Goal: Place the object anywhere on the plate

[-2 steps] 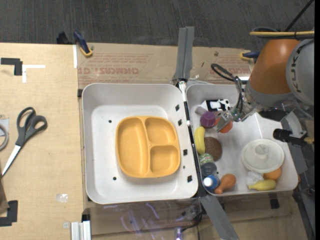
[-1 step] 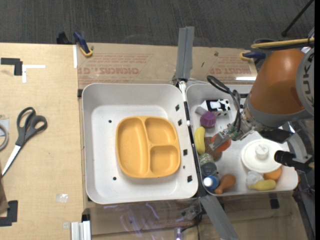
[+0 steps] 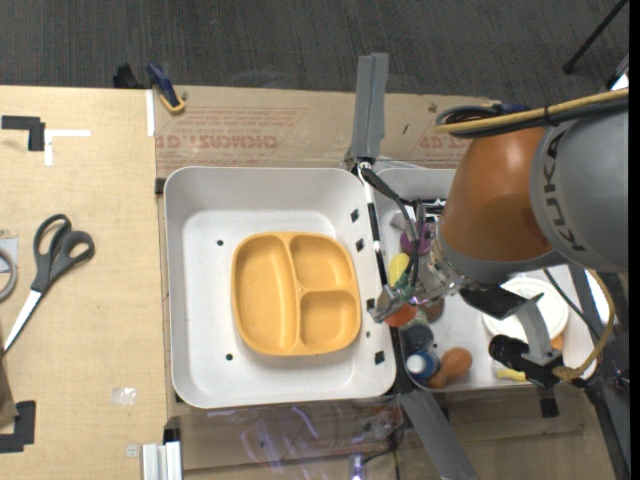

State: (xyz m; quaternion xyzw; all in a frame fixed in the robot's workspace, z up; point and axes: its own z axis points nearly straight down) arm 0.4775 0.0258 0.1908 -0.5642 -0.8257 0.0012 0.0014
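Your arm point(image 3: 530, 198), grey with a glossy orange band, reaches in from the right and hangs over the right bin point(image 3: 470, 183), its bulk covering much of that bin's floor. The gripper point(image 3: 405, 303) sits low at the bin's left wall, just beside the divider between the two bins, with cables running down to it. You cannot tell from this angle whether it is spread or closed, or whether anything is gripped.

A cluster of small objects lies directly at and below the gripper: a red rounded piece point(image 3: 400, 316) touching the tool's tip, a yellow piece point(image 3: 399, 266) just above it, a blue-and-white item point(image 3: 418, 363) and a smooth orange rounded one point(image 3: 456, 362) nearer the front wall. Which of these is your task object cannot be told.

The plate point(image 3: 296, 294) lies in the middle of the left bin point(image 3: 195, 268), well apart from the gripper. It is matte yellow-orange plastic, a rounded rectangle split into three compartments. The bin is shallow, white and smooth-walled.

Scissors point(image 3: 45, 268) with black handles lie on the wooden bench point(image 3: 80, 368) to the left.
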